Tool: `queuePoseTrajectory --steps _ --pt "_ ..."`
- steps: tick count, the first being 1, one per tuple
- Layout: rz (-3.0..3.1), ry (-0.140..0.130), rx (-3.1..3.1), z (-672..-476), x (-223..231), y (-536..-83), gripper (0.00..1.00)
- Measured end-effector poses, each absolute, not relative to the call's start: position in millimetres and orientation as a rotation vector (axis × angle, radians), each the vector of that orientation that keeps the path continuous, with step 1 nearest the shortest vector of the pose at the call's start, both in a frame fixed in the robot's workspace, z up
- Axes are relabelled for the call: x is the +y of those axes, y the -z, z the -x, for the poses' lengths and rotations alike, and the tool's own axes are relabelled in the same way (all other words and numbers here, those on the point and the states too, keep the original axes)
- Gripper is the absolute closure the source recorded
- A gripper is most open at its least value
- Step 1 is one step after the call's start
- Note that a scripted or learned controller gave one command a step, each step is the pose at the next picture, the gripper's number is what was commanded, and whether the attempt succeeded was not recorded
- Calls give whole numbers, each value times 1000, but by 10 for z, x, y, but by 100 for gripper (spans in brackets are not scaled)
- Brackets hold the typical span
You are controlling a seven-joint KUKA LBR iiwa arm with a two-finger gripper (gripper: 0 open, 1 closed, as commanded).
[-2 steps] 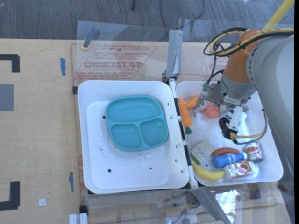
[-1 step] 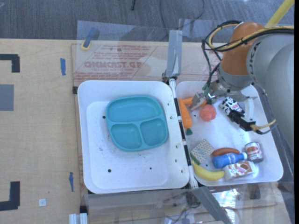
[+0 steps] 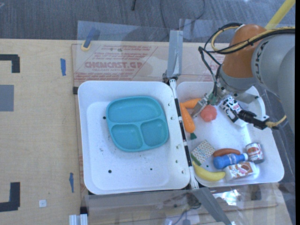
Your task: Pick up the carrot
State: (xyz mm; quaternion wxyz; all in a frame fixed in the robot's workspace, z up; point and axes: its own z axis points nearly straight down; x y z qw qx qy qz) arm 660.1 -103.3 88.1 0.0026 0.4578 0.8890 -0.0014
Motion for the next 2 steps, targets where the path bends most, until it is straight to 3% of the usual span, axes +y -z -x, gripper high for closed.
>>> queuePoseTrajectory --steps 1,2 --pt "-1142 -5 2919 -5730 -1023 -894 0" --pt "-1040 -4 2954 -6417 -959 -887 0"
